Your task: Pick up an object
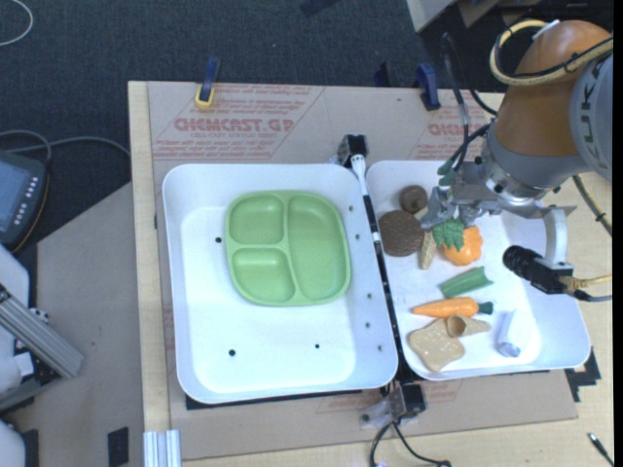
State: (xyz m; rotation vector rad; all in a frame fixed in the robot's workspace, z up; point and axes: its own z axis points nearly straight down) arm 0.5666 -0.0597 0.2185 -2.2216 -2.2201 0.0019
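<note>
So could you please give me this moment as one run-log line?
gripper: low in right bin, by orange toy | green tray: left bin

A pale green three-compartment plastic plate [288,248] sat in the left shallow white bin [195,290], both bins resting on a brown printed cardboard sheet [253,120] held by a yellow-and-blue clamp [206,88] and a blue clamp [426,86] at its far edge.
</note>
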